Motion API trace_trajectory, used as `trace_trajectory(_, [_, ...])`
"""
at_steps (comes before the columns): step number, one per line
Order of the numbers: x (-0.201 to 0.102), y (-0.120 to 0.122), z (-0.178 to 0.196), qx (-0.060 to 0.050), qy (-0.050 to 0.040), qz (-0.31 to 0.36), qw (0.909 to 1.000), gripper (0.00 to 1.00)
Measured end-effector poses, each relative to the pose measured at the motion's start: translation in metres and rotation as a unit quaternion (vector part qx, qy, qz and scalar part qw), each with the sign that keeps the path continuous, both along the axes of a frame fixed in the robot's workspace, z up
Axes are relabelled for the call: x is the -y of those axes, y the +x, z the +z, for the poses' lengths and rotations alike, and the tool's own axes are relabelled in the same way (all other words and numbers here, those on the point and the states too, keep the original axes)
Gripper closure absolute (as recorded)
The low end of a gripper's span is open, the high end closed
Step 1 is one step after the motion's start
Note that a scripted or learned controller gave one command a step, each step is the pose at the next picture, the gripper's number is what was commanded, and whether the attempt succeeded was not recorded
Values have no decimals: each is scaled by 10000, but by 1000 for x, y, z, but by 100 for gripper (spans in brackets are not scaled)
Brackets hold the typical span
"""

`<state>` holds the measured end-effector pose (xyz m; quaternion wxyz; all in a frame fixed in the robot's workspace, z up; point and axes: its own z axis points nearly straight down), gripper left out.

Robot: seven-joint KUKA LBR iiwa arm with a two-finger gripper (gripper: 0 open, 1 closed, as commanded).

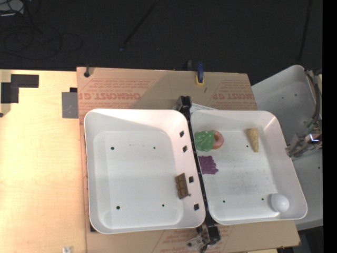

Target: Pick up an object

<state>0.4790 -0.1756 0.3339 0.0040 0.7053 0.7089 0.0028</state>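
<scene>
The right bin (284, 157) holds several small objects. A green leafy piece (205, 139) lies near its left wall, touching a pink ring (218, 139). Just below them is a purple grape-like bunch (207, 165). A tan cone (254, 139) rests toward the back right, and a white ball (279, 202) sits in the front right corner. In the left bin (105, 141), a brown chocolate bar (182, 185) lies against the right wall.
The bins sit side by side on a cardboard sheet (158, 91), joined by black clips (185, 148) along the shared wall. A grey plate (287, 88) with cables (305, 141) stands at the right. A wooden bench top (37, 167) extends to the left.
</scene>
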Motion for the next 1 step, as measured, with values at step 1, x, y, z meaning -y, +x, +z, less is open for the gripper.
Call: trace_trajectory(1, [-11,45,52,-20,-2,-9,10000,100])
